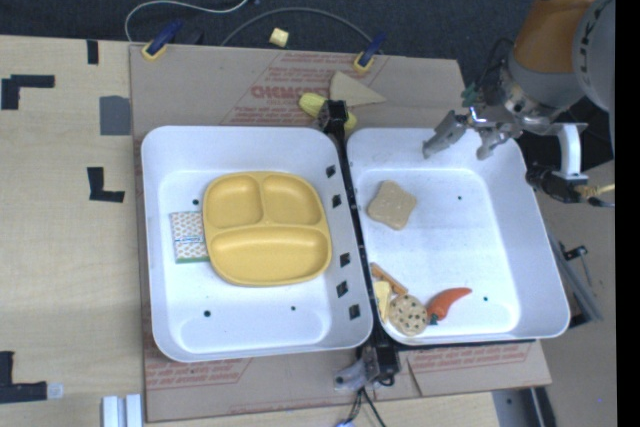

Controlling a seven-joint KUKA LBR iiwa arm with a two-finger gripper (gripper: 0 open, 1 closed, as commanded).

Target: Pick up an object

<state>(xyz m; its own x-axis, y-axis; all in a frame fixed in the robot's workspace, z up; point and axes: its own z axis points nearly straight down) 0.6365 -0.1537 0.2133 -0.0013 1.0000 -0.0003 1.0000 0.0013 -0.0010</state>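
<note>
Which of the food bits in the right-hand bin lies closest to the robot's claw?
The tan bread slice. It lies alone in the bin's upper part, below the gripper; the others cluster along the bottom edge.

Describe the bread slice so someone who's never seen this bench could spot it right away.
Look in the right bin, the one without the yellow tray. The bread slice lies alone in its upper left part, near the divider. It is tan and squarish, unlike the round cookie and the red pepper at the bottom edge.
</note>
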